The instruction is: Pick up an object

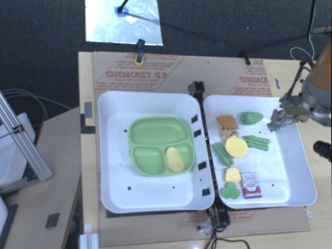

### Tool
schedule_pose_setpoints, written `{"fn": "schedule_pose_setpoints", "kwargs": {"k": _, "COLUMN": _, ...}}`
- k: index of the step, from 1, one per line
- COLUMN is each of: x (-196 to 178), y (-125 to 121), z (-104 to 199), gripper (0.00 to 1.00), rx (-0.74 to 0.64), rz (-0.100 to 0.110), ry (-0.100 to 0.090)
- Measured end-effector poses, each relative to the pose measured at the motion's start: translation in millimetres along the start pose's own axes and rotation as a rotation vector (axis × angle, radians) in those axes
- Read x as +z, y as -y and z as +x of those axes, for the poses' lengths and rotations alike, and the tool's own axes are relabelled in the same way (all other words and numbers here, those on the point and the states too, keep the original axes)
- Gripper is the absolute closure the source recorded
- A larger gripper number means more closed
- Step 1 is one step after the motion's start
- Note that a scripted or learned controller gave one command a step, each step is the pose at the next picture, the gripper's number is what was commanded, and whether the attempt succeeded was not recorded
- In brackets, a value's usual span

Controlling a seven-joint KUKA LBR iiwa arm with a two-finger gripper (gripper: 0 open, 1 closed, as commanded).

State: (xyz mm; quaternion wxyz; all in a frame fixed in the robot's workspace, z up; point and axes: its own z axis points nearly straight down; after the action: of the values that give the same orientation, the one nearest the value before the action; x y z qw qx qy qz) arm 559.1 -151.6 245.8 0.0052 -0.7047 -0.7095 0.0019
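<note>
The right bin (298, 160) holds several toy foods. Among them are an orange-brown slice (226, 121), a dark green leafy piece (251, 118), a yellow disc (236, 147), green bean pods (257, 142) and a red and white carton (251, 185). My gripper (274, 123) hangs over the bin's far right part, just right of the leafy piece and apart from it. I see nothing between its fingers.
The left bin (116, 139) holds a green divided tray (155, 134) with a yellow piece (175, 159) in one compartment. Black clips (203, 149) line the ridge between the two bins. A cardboard sheet (155, 74) lies beneath both.
</note>
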Motion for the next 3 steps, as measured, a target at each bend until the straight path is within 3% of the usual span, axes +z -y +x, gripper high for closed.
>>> {"fn": "schedule_pose_setpoints", "kwargs": {"k": 1, "x": -7, "y": -2, "z": -4, "gripper": 0.0, "rx": 0.004, "rz": -0.012, "ry": 0.005}}
{"fn": "schedule_pose_setpoints", "kwargs": {"k": 2, "x": -85, "y": -69, "z": -58, "gripper": 0.0, "rx": 0.004, "rz": -0.026, "ry": 0.012}}
{"fn": "schedule_pose_setpoints", "kwargs": {"k": 3, "x": -92, "y": -111, "z": -9, "gripper": 0.0, "rx": -0.002, "rz": -0.017, "ry": 0.005}}
